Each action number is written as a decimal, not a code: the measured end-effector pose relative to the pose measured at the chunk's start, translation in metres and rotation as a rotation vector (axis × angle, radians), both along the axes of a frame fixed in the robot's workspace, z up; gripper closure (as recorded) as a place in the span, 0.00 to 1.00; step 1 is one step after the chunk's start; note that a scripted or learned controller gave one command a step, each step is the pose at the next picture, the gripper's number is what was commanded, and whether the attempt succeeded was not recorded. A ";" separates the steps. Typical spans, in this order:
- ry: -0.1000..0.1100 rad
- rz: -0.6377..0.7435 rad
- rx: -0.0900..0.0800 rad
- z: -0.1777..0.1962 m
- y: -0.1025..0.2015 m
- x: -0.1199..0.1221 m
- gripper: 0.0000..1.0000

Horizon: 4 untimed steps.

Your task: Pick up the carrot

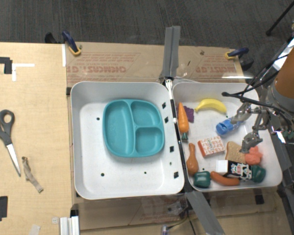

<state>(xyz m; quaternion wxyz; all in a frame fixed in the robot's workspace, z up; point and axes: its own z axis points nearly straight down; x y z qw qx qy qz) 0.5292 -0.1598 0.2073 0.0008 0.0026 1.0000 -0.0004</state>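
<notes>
Table [29,106]: pale wood surface carrying two shallow white bins side by side, with scissors [5,136] lying well apart at 9 o'clock.

Left bin [88,180]: holds a teal divided plate [134,129] near its centre.

Right bin [277,175]: crowded with toy foods. A banana [211,105] lies toward 12 o'clock, a blue item [226,127] just below it, a small printed box [210,146] near the middle, a tan slice [234,152] beside that, and a sausage [224,179], a dark green piece [202,179] and a drumstick-like piece [191,159] along the 6 to 7 o'clock edge.

Arm [286,80]: enters from 3 o'clock, orange band visible above the wrist.

Pincer [247,129]: poised over the 3 o'clock half of the right bin, fingers spread wide with nothing between them; one fingertip sits near the blue item, the other near the tan slice.

Carrot [183,119]: orange, with a green tip at its lower end, lying lengthwise against the bin's 9 o'clock wall, just beside a purple piece [189,114]. It is well apart from the pincer.

Judged technique: travel toward 9 o'clock, turn the fingers to straddle the carrot across its narrow width, and descend with one finger in the slim gap by the wall; the wall and the purple neighbour are the likely obstructions.
</notes>
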 end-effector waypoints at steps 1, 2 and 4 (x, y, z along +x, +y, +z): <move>-0.008 -0.277 0.002 -0.110 0.042 0.054 0.00; -0.002 -0.214 0.001 -0.015 0.126 0.036 0.00; 0.001 -0.709 0.001 -0.028 0.038 -0.041 0.00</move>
